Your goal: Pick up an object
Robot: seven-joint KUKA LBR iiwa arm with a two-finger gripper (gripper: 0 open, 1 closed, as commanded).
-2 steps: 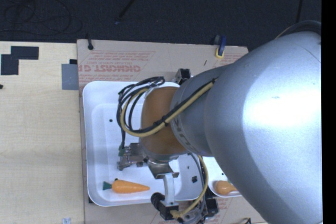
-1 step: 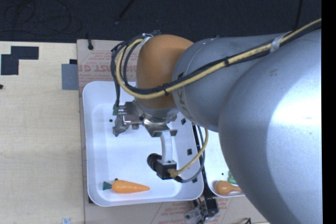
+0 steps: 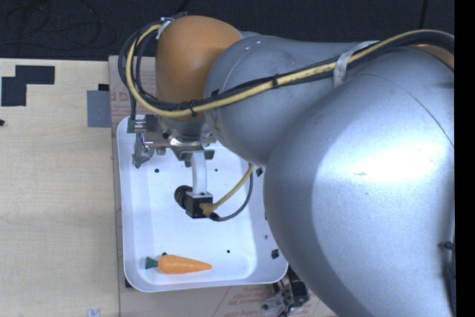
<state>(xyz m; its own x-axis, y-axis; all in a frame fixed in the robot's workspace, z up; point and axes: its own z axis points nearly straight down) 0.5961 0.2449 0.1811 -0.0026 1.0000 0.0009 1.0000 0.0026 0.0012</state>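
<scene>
target: 1 orange toy carrot [image 3: 182, 264] lying flat by white bin's [image 3: 146, 213] near wall | gripper [image 3: 169, 148]: over bin's far end, well apart from carrot; claw state cannot tell | handling: probably light, stiff, smooth plastic; grip across thick middle, not tapered tip

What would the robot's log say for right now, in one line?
arm: over white bin | gripper: above bin's far half | toy carrot: along bin's near edge, apart from gripper | pick: not yet done
</scene>
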